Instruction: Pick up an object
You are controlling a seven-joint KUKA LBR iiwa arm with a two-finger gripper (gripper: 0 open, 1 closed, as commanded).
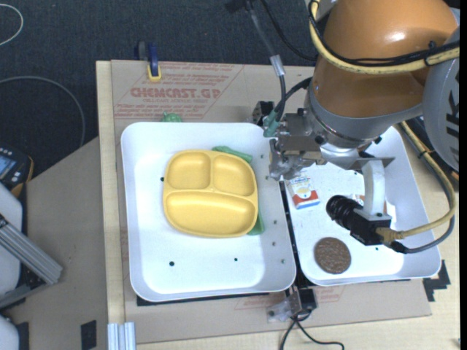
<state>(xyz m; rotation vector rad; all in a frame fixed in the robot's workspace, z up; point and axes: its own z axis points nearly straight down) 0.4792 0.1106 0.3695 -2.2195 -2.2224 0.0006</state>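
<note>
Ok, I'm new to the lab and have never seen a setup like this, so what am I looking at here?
This is one photo from a fixed camera above a bench, looking down at a slant. The big grey and orange shape at the upper right is a robot arm, reaching in from the right. Its tip hangs over the edge where two shallow white bins meet. The left bin holds a yellow divided plate with something green peeking out from under it. The right bin holds a small packet printed in red and blue, and a brown round disc. The arm's job is to pick up one object. From here I cannot tell whether it holds anything.
</note>
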